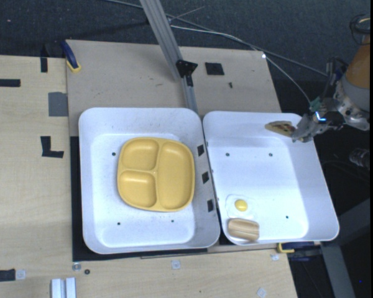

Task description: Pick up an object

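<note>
My gripper [303, 131] hangs over the far right rim of the right bin [311, 185], reaching in from the right. A small tan, flat object [280, 128] lies on the bin's back rim just left of the fingertips, touching or nearly touching them. In the right bin's front left corner sit a toy fried egg [240, 205] and a tan bread roll [243, 229]. A yellow divided plate [156, 173] fills the middle of the left bin [99, 166].
A slanted grey metal pole [168, 36] rises behind the bins, with a black clamp at its base. Cables run across the dark floor at the back. Black clips sit on the divide between the bins.
</note>
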`<move>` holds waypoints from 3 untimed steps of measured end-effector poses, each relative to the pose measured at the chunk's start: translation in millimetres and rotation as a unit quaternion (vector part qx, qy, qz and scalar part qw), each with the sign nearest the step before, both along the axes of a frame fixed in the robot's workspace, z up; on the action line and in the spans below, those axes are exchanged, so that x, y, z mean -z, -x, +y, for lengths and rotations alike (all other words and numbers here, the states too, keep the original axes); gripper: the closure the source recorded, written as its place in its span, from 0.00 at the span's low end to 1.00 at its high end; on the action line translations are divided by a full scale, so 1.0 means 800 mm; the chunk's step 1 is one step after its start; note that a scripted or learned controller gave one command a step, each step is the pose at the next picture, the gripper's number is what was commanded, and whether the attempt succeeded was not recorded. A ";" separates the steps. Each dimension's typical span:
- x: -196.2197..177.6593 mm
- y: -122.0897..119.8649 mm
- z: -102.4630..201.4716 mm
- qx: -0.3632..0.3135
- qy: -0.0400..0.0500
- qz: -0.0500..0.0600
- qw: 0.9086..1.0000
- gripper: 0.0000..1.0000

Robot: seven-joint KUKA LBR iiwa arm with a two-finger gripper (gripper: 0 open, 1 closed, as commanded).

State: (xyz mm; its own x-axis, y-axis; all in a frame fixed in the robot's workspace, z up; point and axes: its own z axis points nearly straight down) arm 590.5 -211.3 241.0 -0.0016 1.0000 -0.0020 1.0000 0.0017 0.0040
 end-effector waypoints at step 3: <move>0.015 -0.017 0.214 -0.003 -0.002 0.003 1.000 1.00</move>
